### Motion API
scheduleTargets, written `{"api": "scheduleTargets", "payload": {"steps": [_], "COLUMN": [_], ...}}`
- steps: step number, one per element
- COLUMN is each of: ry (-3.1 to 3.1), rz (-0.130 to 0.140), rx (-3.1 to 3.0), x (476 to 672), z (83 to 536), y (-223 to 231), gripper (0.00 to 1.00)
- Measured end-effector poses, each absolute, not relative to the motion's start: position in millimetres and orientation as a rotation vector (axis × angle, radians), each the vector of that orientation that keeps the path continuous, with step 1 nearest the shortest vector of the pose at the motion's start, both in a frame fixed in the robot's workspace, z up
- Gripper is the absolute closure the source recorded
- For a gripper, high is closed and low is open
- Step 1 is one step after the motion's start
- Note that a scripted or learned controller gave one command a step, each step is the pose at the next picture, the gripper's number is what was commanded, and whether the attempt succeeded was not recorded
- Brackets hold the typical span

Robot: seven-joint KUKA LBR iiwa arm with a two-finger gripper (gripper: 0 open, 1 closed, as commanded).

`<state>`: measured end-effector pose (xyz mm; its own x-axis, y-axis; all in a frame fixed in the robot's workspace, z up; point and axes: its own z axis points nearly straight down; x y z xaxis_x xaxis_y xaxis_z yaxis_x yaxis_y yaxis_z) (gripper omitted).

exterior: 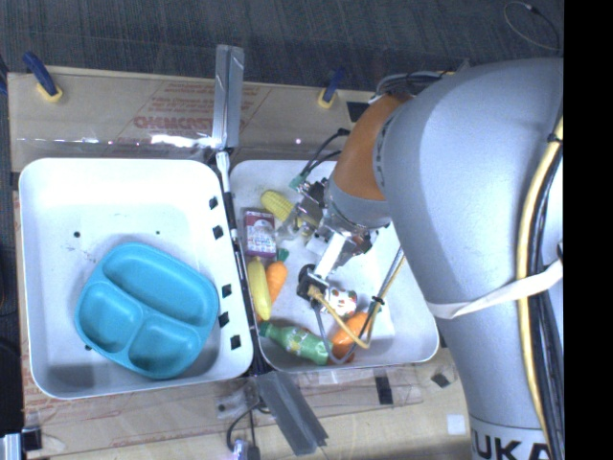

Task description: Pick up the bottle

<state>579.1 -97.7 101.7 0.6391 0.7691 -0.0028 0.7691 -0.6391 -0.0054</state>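
The bottle is green and lies on its side along the front wall of the right bin. An orange piece lies at its right end. My gripper hangs over the back half of that bin, close to a corn cob and well behind the bottle. The big grey arm with its orange band comes in from the right and hides the bin's right side.
A purple packet, a yellow banana, an orange carrot and a small white and red toy lie in the right bin between gripper and bottle. The left bin holds a blue divided plate.
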Motion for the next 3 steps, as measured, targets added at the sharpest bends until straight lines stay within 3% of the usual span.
{"api": "scheduleTargets", "payload": {"steps": [1, 2, 3], "ry": [-1.237, -1.385, -1.265], "rz": [0.003, 0.003, 0.007], "rx": [-2.884, -2.816, -2.87], "x": [600.4, 605.1, 550.8], "z": [91, 91, 91], "y": [-156, -154, -103], "gripper": [0.0, 0.0, 0.0]}}
